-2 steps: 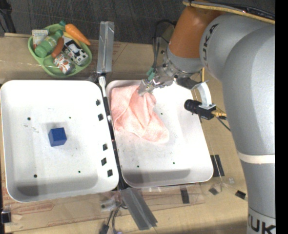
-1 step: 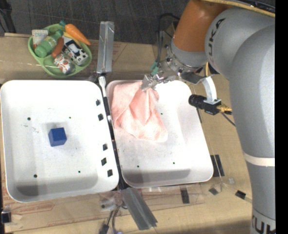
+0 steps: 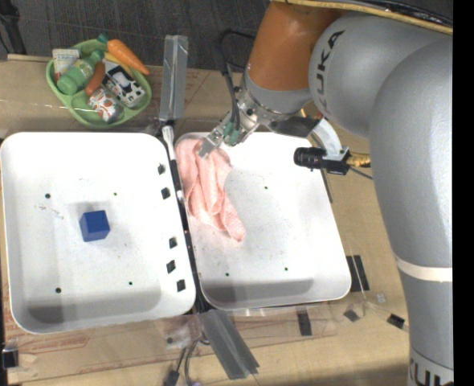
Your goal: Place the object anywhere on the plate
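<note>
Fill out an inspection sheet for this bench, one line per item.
Surface: two shallow white bins, left bin and right bin, side by side on a brown bench.
Job's things: pink cloth crumpled in the right bin's left part; blue cube in the left bin; no plate seen.
Clutter: green bowl of toy food behind the left bin.
Grippers: gripper at the cloth's upper end.
Cables: dark cable behind the arm.
Surroundings: dark floor beyond the bench.
</note>
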Controlling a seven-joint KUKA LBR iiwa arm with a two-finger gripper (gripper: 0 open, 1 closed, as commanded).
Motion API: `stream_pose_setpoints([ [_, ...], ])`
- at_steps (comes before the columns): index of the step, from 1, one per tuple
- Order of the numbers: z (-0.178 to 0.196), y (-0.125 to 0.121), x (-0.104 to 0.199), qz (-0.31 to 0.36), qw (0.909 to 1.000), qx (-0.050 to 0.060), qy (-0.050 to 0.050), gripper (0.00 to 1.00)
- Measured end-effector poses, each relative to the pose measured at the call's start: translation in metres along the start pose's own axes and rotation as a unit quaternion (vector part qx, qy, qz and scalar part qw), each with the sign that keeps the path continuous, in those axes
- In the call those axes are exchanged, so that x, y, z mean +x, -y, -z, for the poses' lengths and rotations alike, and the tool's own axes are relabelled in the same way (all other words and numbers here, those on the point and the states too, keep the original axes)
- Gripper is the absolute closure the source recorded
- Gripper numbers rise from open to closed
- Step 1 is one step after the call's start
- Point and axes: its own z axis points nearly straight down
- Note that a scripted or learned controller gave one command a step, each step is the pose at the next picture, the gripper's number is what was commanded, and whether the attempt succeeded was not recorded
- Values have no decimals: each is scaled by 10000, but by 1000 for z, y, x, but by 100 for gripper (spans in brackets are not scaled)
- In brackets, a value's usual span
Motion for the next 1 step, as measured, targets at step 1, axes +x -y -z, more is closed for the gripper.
stream_pose_setpoints([
  [1,3,-24,34,2013,9795,3,2,100],
])
